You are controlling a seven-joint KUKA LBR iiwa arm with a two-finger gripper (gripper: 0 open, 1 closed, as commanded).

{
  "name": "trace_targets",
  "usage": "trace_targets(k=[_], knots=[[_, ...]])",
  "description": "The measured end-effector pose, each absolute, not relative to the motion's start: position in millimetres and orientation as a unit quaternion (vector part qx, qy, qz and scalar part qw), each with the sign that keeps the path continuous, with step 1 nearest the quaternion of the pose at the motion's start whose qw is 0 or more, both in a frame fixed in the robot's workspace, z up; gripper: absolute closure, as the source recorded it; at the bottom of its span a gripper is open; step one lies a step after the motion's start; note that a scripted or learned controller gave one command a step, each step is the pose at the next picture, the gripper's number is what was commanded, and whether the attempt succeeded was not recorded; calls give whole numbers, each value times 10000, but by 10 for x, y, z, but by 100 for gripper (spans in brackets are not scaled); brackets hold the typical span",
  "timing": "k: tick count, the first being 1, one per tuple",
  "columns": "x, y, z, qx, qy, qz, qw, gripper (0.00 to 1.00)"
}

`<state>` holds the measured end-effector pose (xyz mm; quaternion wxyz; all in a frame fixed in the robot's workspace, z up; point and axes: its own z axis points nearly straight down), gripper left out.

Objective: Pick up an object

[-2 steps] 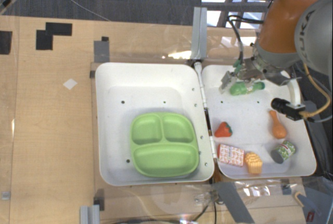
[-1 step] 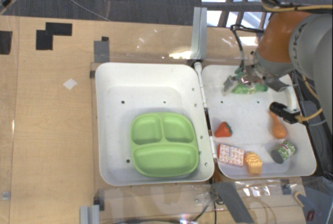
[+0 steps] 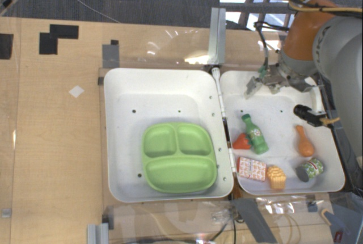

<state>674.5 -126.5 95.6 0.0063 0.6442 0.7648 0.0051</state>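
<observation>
Nearest you in the right bin [image 3: 334,183] lie a small can [image 3: 310,169], a yellow waffle-like block [image 3: 276,176] and a red-and-white box [image 3: 252,169]. Just behind them, the green bottle [image 3: 254,134] lies tilted, touching a red piece [image 3: 242,142], and an orange carrot-like toy [image 3: 304,141] sits to the right. The left bin [image 3: 122,95] holds a green divided plate [image 3: 178,156]. Farther back, your tool [image 3: 266,81] hovers over the right bin's far end, fingers spread and holding nothing, well apart from the objects on the counter [image 3: 51,141].
</observation>
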Motion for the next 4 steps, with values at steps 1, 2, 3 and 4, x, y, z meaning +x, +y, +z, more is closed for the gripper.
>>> trace_targets(k=[1, 2, 3, 4], knots=[[5568, -986, 933, 5799, 8146, 33, 36, 0], [5010, -897, 943, 5406, 8412, 68, 134, 0], [5024, -861, 1054, 5388, 8423, 94, 107, 100], [5696, -1098, 1087, 3570, 9341, 13, 40, 100]])
